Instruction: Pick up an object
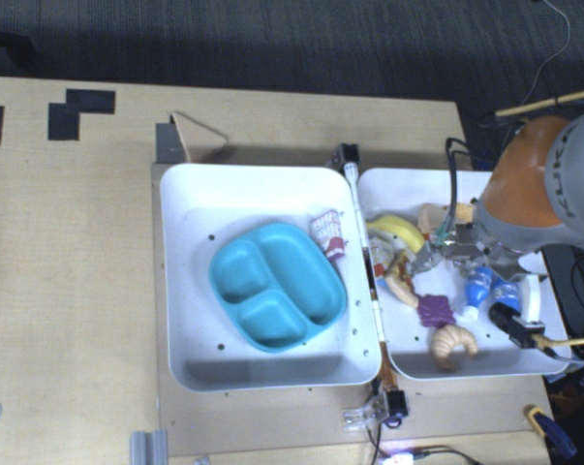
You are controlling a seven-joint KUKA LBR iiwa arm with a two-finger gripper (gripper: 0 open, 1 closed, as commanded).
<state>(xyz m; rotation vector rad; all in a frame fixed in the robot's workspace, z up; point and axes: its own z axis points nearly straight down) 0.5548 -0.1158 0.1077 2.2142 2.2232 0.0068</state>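
Yellow plastic banana point(396, 229) | right bin, far-left corner | pincer point(445, 248) just right of it, grip state indiscernible | risk: crowded neighbouring toys deflect grasp

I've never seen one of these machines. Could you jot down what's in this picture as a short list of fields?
Arm: grey with an orange band, reaching in from the right
Pincer: low over the right bin
Left bin: holds a blue divided tray and a small packet by its right wall
Right bin: holds a banana, a purple piece, a tan croissant-like item, a blue item
Held object: cannot tell
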